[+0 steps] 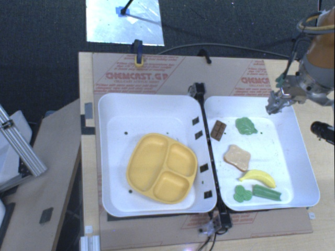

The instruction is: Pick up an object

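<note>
The right bin (303,156) holds several toy foods: a brown chocolate bar (218,130), a green leafy piece (245,125), a tan slice of bread (237,157), a yellow banana (258,178) and a green broccoli with stalk (256,193). My gripper (275,104) hangs over the bin's far right corner, above and to the right of the green leafy piece, with nothing seen between its fingers. The arm's grey wrist and orange band (319,22) rise toward the upper right.
The left bin (112,140) holds a yellow divided tray (162,167). A black clip strip (204,140) runs along the seam between the bins. A shiny metal sheet (124,14) lies behind the bench, and an aluminium rail (18,143) stands at the left.
</note>
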`<state>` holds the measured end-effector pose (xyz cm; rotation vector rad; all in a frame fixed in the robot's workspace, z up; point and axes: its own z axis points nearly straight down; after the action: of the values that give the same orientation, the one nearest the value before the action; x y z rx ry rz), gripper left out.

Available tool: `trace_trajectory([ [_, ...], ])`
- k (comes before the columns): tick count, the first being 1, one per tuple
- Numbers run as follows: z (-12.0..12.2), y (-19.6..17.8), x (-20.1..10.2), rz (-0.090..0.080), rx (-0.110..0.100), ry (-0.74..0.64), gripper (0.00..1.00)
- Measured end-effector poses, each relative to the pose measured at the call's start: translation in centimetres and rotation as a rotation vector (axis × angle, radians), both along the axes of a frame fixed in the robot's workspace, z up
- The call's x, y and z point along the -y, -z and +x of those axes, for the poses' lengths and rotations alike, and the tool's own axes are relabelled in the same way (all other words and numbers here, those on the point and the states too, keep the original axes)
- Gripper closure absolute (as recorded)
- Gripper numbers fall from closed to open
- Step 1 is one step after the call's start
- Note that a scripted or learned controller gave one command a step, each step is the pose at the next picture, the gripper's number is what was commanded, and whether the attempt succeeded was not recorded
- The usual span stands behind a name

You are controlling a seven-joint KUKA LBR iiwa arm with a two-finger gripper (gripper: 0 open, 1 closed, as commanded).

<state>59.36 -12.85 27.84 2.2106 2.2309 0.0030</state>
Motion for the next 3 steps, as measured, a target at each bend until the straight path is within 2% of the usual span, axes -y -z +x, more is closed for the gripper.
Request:
trace_trajectory([
  [2,2.3,3.6,-10.9,0.001,-0.001,-0.001,1.00],
  [3,3.9,3.4,-15.6,0.001,0.002,-0.001,1.00],
])
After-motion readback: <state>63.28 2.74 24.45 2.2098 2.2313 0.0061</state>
